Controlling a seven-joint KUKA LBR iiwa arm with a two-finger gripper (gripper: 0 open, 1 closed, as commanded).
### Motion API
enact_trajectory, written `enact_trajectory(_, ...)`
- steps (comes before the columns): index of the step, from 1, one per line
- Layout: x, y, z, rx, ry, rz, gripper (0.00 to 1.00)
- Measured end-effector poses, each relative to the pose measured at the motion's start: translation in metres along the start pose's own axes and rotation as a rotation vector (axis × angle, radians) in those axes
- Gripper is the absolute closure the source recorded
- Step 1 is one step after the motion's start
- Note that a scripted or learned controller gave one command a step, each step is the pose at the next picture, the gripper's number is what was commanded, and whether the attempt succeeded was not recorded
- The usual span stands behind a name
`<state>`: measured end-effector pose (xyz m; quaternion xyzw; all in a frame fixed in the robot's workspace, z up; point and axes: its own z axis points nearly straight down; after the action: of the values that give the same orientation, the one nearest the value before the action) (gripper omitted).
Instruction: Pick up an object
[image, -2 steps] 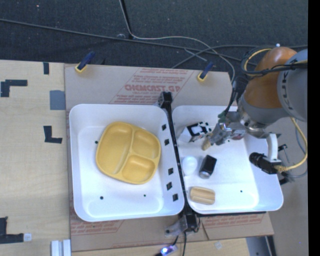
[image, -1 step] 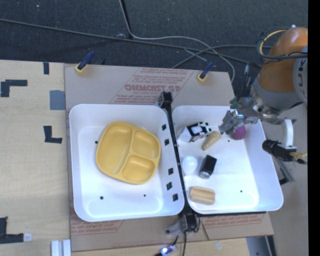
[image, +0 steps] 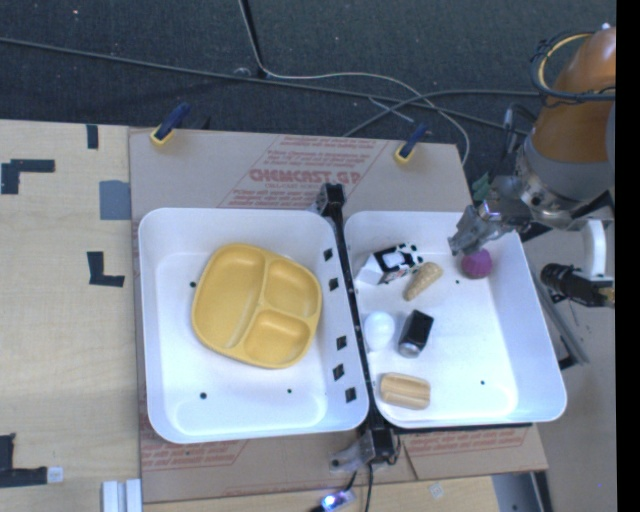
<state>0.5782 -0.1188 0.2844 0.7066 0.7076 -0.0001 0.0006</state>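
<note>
In the right bin (image: 500, 390): six objects, including one purple ball (image: 477, 263) beside the tool (image: 466, 238); tool state indeterminate. Left bin (image: 165, 330): one yellow tray (image: 257, 304).

purple ball (image: 477, 263), right bin's far edge

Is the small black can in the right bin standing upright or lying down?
Lying down: the black can shows its long side, tilted, on the right bin floor beside the white ball.

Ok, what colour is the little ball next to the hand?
Purple or magenta. The ball shows best in the camera view, in the right bin beside the hand.
</note>
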Motion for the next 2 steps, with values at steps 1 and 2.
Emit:
enact_trajectory(1,0.055,0.011,0.015,0.005,0.001,-0.005,1.0)
enact_trajectory(2,0.114,0.008,0.017,0.004,0.001,-0.005,1.0)
